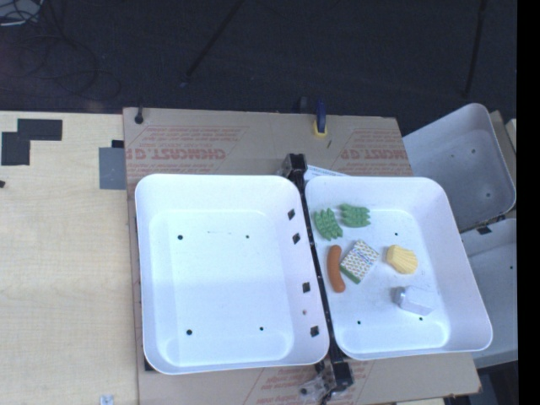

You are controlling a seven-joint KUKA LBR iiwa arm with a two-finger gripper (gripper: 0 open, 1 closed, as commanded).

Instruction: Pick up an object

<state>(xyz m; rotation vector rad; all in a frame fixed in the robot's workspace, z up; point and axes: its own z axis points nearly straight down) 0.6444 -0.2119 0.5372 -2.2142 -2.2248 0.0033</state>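
Note:
The right bin (460, 251) holds several small objects. Two green leafy pieces (327, 223) (355, 216) lie near its far left. An orange sausage-shaped piece (336, 268) lies along the left wall. Beside it sits a checkered white block with a green edge (359, 261). A yellow piece (402, 260) lies to the right of the block. A small grey block (412, 299) rests nearer the front.
The left bin (152, 268) sits beside the right one, joined by a black clamp strip (305, 260). Both stand on a cardboard sheet (211, 146) on the wooden bench. A grey metal panel (460, 159) stands at the right.

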